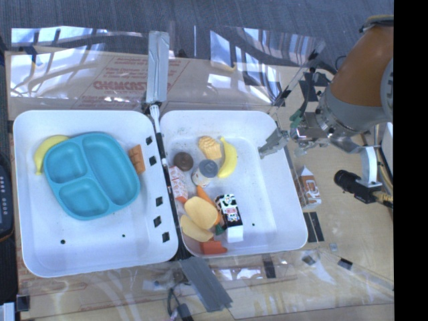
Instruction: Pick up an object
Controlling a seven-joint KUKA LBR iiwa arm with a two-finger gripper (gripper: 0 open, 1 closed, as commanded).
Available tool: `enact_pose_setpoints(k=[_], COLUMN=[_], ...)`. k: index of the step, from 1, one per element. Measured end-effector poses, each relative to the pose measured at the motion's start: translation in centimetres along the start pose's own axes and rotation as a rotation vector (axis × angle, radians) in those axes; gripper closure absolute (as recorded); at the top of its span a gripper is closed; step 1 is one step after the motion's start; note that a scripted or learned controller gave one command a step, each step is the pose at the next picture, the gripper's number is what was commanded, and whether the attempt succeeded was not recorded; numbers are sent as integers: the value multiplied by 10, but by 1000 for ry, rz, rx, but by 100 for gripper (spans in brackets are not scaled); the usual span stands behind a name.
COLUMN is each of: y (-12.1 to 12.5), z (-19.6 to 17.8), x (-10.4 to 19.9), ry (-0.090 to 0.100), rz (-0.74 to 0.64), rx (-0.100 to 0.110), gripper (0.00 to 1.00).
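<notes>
The arm (361,72) enters over the right edge of the worktop (348,199). Its gripper (274,142) sits at the right rim of the right bin (281,206), near that bin's far right corner. Whether the fingers are open or closed cannot be determined, and nothing is visible between them.

Right bin contents, grouped toward its left half:
- A yellow banana (229,159) near the far edge, touching a beige toy (209,146).
- A brown round piece (183,160) and a grey round piece (207,170) just beside these.
- Two yellow rounded objects (199,218) near the front left corner, with a black-and-white patterned carton (230,210) just beside them.
- An orange-red piece (214,248) at the front edge.

Left bin (40,246) contents:
- A blue divided plate (90,174) in the far half.
- A second banana (45,150) at the plate's left rim, partly hidden beneath it.
- A small orange block (137,158) near the right edge.

A small printed packet (309,187) lies on the worktop just beside the right bin's right rim.
</notes>
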State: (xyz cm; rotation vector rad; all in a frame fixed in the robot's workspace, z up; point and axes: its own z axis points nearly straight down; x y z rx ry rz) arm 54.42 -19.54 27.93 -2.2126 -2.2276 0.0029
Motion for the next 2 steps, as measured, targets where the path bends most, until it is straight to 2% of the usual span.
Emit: enact_pose_setpoints(k=[1, 2], y=[-51, -56], z=[126, 167], x=[-15, 38], ry=[3, -8], rz=[8, -68], rx=[8, -28], gripper=[0, 0])
